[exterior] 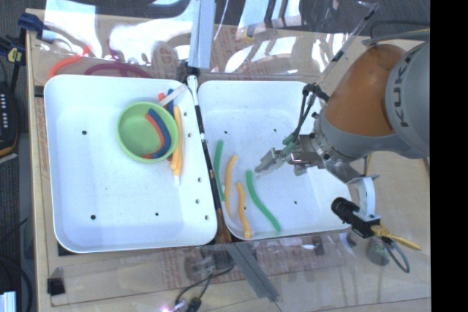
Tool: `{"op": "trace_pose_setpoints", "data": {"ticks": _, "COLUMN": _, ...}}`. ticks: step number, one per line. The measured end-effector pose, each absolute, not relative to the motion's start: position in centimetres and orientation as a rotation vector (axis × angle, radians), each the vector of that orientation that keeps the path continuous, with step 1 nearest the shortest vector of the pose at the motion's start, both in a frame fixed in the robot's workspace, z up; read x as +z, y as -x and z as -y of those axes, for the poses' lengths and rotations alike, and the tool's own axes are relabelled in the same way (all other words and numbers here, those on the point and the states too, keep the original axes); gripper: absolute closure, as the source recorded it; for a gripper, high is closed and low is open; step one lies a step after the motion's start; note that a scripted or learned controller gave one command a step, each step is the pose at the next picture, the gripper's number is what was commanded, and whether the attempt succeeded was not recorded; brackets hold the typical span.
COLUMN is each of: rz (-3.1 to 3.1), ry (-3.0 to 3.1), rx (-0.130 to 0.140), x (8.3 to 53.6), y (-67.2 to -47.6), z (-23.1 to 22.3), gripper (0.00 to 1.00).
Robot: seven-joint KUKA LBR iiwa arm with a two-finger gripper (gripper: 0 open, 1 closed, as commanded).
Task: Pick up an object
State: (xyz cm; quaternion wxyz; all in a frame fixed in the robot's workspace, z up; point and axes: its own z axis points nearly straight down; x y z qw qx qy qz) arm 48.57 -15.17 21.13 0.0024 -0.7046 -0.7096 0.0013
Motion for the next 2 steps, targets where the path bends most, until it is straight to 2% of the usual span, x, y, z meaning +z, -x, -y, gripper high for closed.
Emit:
{"op": "trace_pose_setpoints", "data": {"ticks": 1, "rz": 2.379, "ry": 2.063, "rx": -0.007, "x": 9.61, "y": -48.99, "z": 13.31, "gripper": 0.00}}
{"op": "trace_pose_setpoints", "data": {"ticks": 2, "rz": 2.382, "ry": 2.053, "rx": -0.005, "x": 10.60, "y": -48.96, "z": 13.27, "gripper": 1.00}}
